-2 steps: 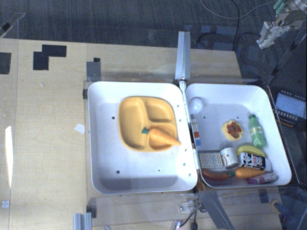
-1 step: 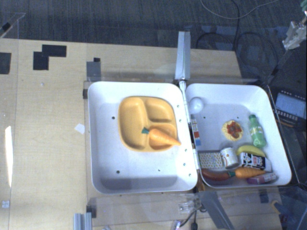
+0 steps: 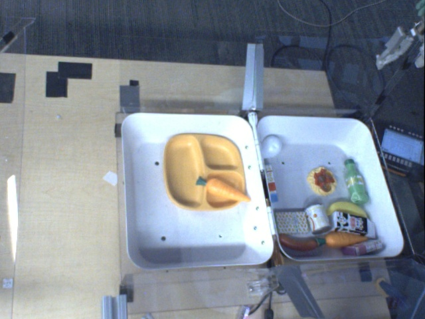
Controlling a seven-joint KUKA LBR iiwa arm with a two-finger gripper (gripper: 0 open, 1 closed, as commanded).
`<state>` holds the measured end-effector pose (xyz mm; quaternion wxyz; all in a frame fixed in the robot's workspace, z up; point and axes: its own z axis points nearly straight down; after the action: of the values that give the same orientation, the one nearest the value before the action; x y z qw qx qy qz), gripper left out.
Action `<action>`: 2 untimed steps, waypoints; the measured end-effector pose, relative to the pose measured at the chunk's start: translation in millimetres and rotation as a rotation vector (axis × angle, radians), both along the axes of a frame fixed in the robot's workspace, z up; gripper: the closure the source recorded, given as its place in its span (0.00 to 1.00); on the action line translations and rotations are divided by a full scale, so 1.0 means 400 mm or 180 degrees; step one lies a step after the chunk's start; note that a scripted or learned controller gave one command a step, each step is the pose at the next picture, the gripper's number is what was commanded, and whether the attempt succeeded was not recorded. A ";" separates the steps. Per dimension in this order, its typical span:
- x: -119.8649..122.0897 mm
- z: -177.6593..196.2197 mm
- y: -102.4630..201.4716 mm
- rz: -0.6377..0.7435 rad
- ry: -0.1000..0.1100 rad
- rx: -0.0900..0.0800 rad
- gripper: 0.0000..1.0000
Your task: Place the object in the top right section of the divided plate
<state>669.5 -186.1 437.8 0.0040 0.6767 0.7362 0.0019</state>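
- Orange carrot [image 3: 224, 191]: lies in the yellow divided plate [image 3: 180, 171], lower right compartment; long axis left-right, green top leftward.
- Target: top right section [image 3: 220, 151], directly behind the carrot.
- Gripper: state cannot be told, nor its bearing from the carrot.

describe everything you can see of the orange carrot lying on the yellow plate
The orange toy carrot is a smooth, plastic-looking cone with a small dark green stub at its blunt end. It lies on its side on the yellow divided plate in the left white bin, blunt end toward the plate's middle, tip pointing right and slightly down to the plate's right rim. It rests across the lower right section, not the top right one. Only the plate touches it.
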 end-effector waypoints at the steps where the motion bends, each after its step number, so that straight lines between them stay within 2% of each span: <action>1: 0.004 0.034 0.006 0.0025 -0.0024 -0.0009 1.00; 2: 0.004 0.033 0.007 0.0026 -0.0023 -0.0009 0.00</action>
<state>671.1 -183.5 451.0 0.0076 0.6737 0.7389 0.0033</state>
